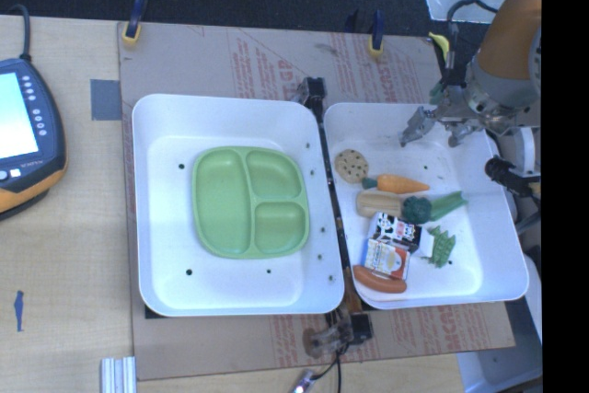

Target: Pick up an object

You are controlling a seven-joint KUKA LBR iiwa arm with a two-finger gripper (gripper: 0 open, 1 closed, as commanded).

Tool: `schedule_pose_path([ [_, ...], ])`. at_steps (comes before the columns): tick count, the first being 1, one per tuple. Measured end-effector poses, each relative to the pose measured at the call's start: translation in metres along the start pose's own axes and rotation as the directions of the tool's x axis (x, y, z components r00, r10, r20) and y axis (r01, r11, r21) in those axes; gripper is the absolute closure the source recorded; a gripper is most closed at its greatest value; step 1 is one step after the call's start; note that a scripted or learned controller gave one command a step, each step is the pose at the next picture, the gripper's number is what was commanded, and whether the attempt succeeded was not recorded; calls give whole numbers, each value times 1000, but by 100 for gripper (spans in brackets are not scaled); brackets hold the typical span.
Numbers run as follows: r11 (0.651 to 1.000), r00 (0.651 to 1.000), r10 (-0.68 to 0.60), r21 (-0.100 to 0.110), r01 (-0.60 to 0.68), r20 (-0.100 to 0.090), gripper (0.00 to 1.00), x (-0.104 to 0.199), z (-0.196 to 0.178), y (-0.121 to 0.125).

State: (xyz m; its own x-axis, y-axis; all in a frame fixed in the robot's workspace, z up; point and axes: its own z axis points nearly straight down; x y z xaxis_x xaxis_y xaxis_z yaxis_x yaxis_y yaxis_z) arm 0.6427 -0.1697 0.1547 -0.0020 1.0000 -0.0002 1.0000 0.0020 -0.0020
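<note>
Camera view, looking down on 2 shallow white plastic bins: the left bin [161, 198] holds a pale green 3-compartment plastic tray [248, 201], and the right bin [497, 239] holds a cluster of small toy foods. The grey arm's 2-finger gripper [433, 129] hovers over the far part of the right bin with its fingers spread wide and nothing between them. Below it lie a round tan cookie [351, 165], an orange carrot [401, 184], a green broccoli piece [431, 208], a black-and-white carton [396, 229] and a red sausage [378, 280].
</note>
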Motion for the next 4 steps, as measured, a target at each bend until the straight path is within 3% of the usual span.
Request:
schedule_pose_path([
  [1, 1000, 1000, -4, 3, 4, 0, 0, 44, -5, -29],
  [2, 1000, 1000, -3, 3, 3, 1, 0, 44, 64, -73],
  [3, 1000, 1000, 1, 1, -1, 0, 0, 9, 63, -37],
  [4, 1000, 1000, -3, 2, 3, 0, 0, -6, 63, -101],
])
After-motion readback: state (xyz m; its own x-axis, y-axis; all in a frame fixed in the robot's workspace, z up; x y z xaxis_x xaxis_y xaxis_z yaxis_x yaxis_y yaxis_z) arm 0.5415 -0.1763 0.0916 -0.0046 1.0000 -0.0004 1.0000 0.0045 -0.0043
